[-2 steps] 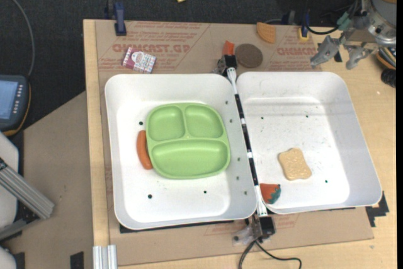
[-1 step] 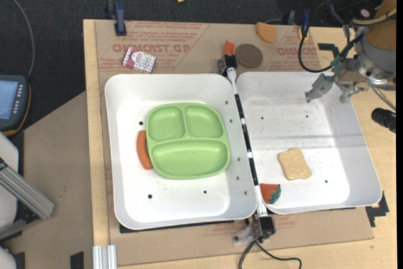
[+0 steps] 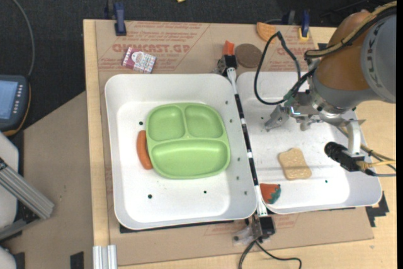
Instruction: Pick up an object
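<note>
Two bins on tabletop; we see jaws (image 3: 291, 118) apart over right bin (image 3: 352, 195), above cracker (image 3: 295, 164).

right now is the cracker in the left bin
No, the cracker lies in the right bin; the left bin holds the green plate.

The light is bright and even from above; the white bins (image 3: 126, 135) glare slightly, shadows are soft, focus is a bit soft.
</note>
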{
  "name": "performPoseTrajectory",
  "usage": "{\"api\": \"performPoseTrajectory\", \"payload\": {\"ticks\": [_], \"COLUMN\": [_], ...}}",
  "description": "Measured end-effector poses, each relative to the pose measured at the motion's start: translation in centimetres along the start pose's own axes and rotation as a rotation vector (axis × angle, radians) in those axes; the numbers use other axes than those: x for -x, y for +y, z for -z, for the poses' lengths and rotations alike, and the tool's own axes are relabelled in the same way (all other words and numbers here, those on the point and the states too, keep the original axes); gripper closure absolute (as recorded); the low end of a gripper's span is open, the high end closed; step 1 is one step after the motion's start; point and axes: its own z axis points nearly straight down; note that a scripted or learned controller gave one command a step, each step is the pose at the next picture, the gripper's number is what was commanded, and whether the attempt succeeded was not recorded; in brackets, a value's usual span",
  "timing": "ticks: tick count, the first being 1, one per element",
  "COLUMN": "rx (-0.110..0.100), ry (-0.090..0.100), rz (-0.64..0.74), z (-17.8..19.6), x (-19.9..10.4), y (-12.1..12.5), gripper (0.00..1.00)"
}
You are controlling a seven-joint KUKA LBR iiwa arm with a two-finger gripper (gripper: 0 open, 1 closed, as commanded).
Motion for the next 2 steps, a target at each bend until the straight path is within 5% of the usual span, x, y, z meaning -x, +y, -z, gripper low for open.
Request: {"api": "performPoseTrajectory", "payload": {"ticks": [1, 2], "rx": [0.001, 0.014], "ry": [-0.004, -0.008], "rz": [-0.011, -0.008], "z": [-4.3, -3.0], "x": [2.8, 2.7], "y": [-6.2, -5.7], "gripper": [0.0, 1.0]}}
